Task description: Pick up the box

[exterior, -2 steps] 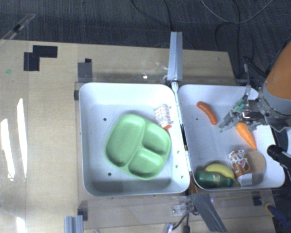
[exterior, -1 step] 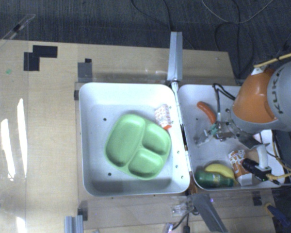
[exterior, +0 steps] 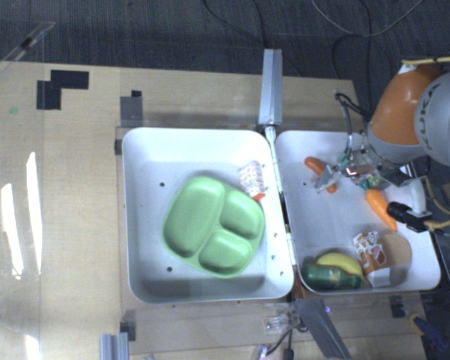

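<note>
Green tray (exterior: 214, 224), banana (exterior: 337, 261), carrots (exterior: 379, 207)

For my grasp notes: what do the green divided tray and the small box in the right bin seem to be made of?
The green tray looks like moulded plastic, matte: uniform colour, soft rounded compartments. The small box looks like printed cardboard: white faces with orange print, sharp folded edges. Its finish is too small to judge.

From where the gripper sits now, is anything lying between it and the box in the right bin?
Yes. The gripper is at the far side of the right bin, near a small carrot. The box lies toward the near right corner, and a larger carrot lies roughly between them. A banana sits left of the box.
</note>
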Motion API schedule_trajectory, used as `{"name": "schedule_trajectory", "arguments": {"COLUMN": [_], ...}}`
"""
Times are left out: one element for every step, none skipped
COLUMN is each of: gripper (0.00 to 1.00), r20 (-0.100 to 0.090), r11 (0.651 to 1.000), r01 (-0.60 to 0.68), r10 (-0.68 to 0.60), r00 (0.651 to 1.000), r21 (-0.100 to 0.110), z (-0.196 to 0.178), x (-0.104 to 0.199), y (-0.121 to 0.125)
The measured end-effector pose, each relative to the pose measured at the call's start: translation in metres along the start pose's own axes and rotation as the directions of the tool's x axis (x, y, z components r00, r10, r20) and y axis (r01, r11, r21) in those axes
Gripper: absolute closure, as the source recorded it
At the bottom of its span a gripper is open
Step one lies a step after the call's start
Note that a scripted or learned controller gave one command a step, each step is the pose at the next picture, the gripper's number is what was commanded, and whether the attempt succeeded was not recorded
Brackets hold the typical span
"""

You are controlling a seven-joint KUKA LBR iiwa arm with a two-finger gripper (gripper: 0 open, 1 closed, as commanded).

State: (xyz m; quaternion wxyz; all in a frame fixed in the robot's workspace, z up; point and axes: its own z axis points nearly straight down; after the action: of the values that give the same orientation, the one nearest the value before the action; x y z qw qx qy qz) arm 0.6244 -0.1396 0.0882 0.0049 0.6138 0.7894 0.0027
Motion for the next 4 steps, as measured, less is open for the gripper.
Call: {"name": "schedule_trajectory", "arguments": {"gripper": [0.00,1.00,1.00,1.00], "r20": [-0.001,-0.001,-0.001,0.000], "r11": [1.000,1.000,1.000,0.963], "r01": [0.024,0.025,0.005,-0.268], "r10": [-0.024,-0.025,-0.005,0.268], "r00": [1.000,1.000,1.000,0.963], "r21": [0.000,-0.008,0.001,0.006], "z": [-0.001,-0.013,-0.156,-0.166], "x": [0.033,0.034,0.049,0.025], "y": [-0.006,-0.003,0.062,0.022]}}
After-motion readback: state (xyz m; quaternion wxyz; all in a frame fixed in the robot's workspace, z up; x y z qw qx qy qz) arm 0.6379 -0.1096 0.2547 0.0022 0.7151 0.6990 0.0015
